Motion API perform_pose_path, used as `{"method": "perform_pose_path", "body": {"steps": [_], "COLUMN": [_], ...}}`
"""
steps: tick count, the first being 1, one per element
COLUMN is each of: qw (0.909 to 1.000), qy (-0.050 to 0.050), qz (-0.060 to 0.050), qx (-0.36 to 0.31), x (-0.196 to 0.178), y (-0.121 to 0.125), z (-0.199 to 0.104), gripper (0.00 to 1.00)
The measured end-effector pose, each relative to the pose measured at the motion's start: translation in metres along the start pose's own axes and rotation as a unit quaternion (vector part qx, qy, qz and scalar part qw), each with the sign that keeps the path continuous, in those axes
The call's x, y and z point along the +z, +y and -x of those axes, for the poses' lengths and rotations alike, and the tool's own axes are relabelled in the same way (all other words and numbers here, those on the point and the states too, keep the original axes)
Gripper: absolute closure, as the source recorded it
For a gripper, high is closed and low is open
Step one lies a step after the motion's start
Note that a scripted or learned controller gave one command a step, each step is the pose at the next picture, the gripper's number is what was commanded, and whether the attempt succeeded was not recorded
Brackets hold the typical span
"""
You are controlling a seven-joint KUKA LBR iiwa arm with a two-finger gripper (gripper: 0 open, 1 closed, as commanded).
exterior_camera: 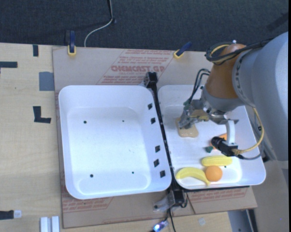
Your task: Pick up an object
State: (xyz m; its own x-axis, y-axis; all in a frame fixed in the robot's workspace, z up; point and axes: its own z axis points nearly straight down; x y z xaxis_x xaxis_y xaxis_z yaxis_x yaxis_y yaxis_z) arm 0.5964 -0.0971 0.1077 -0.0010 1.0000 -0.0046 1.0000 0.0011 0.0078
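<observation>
Two white bins sit side by side in the camera view; the left bin (107,139) holds nothing visible. In the right bin (172,98), the gripper (186,122) reaches down onto a tan object (189,131) near the middle, its tips over that object's upper edge, which hides the contact; whether they are apart or together I cannot tell. Toward five o'clock lie a banana (191,175), an orange ball (213,173), and a yellow corn-like piece (216,161), partly overlapped.

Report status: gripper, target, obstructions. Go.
Gripper low in the right bin, over the tan piece; jaws' state unclear. No grasp confirmed. Banana, orange, corn cob lie apart at the bin's near edge.
</observation>
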Motion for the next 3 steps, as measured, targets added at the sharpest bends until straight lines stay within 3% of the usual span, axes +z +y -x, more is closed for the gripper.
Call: {"method": "perform_pose_path", "body": {"steps": [3], "qw": [1.0], "qy": [0.001], "qz": [-0.002], "qx": [0.0], "x": [-0.027], "y": [-0.001], "z": [-0.001], "gripper": [1.0]}}
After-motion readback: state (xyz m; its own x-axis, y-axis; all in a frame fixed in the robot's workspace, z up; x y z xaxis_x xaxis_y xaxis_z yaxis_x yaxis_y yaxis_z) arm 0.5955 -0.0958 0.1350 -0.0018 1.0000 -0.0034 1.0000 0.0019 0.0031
